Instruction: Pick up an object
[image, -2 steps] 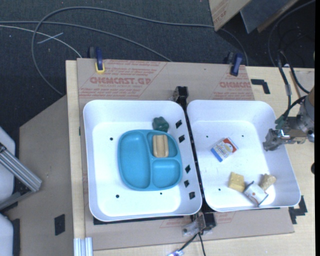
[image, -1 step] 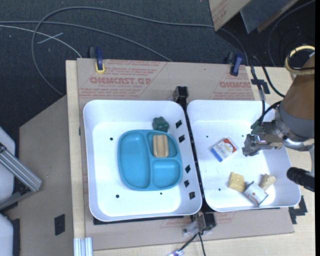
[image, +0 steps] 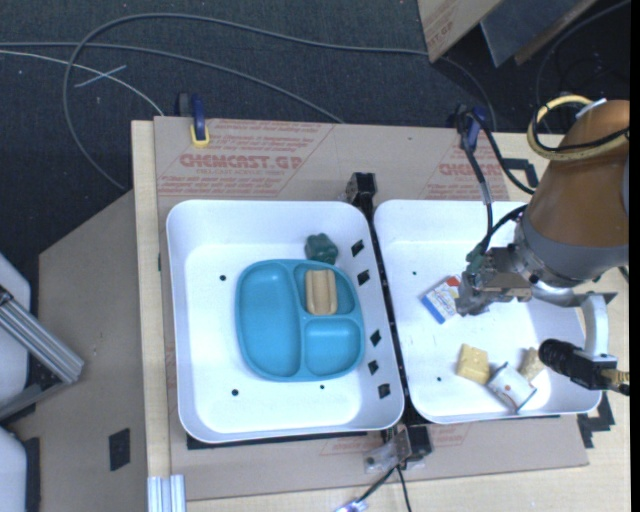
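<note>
Camera view: the right bin (image: 420, 385) carries a small blue-and-white packet (image: 440, 300) with a red spot, and the tool (image: 468, 293) is seen just beside it, low over the bin floor on the packet's right side. Whether the tool is apart or together cannot be told from here, and no object is seen inside it, so the packet is judged as not yet taken. The packet looks flat, light and probably glossy, so it may be pushed away or may slip if it is touched from one side only; it is better taken across its short width, from above, with both edges reached at once. In the same bin, nearer to the front, a yellow block (image: 473, 363) and some small pale pieces (image: 516, 385) are lying well apart from the packet. The left bin (image: 200, 380) holds a blue divided tray (image: 275, 325) with a tan piece (image: 320, 291) in one compartment, and a dark green lump (image: 322, 248) lies just behind the tray.
</note>
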